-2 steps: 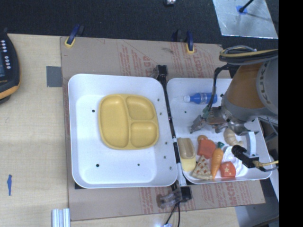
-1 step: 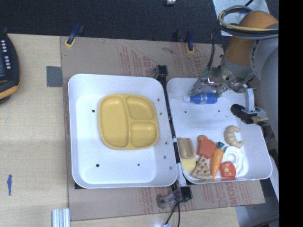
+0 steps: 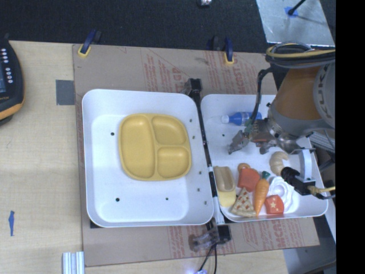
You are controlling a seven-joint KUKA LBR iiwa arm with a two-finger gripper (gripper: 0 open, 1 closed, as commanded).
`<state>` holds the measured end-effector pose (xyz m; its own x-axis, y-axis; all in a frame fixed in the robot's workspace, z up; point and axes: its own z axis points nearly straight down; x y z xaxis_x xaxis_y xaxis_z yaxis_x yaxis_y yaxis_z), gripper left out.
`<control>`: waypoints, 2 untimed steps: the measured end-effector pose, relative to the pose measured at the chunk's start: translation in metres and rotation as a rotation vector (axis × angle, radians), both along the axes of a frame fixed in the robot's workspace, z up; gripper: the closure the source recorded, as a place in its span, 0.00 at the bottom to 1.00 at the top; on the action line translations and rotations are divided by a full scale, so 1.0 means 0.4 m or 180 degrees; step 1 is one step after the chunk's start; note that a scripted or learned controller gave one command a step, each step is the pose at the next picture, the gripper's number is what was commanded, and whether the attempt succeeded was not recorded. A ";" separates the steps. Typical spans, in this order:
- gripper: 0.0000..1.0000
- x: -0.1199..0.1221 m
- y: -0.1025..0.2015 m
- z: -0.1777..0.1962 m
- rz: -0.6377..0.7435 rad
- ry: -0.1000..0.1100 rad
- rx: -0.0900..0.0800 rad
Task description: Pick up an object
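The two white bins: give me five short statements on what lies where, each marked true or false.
1. The yellow divided plate lies in the left bin. True.
2. The toy carrot lies in the left bin. False: it lies in the right bin, among other toy foods.
3. The end effector is over the right bin. True.
4. The blue-capped bottle sits on the yellow divided plate. False: it lies in the right bin, near its far edge.
5. The yellow divided plate has three compartments. True.
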<state>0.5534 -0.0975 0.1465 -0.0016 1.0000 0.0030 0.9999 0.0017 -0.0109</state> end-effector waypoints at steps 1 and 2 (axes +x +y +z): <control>0.00 -0.123 -0.018 -0.123 -0.0001 -0.0013 -0.0003; 1.00 -0.113 -0.020 -0.088 0.0006 -0.0041 -0.0011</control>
